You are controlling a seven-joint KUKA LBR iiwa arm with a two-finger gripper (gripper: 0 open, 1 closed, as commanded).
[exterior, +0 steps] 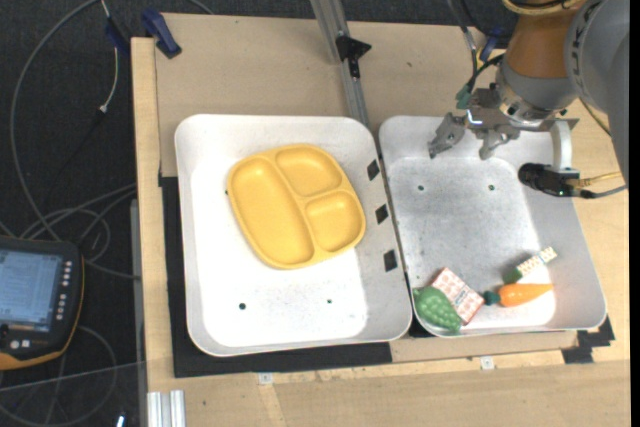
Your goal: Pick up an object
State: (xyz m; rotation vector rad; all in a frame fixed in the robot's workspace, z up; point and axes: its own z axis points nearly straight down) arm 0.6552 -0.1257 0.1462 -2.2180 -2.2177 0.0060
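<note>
My gripper (pixel 465 144) hangs over the far end of the right bin (pixel 470 215), its two fingers spread apart with nothing between them. Along that bin's near edge lie an orange carrot-shaped toy (pixel 523 294), a small white block (pixel 537 262) just above it, a red-and-white patterned box (pixel 457 293), and a green knobbly toy (pixel 436 307). All of them rest well below the gripper, apart from it.
A yellow three-compartment plate (pixel 295 205) sits in the left bin (pixel 215 245). A metal post (pixel 325 5) rises behind the seam between the bins. Black clips (pixel 381 212) line the seam. Cables and a tablet (pixel 35 290) lie on the floor at left.
</note>
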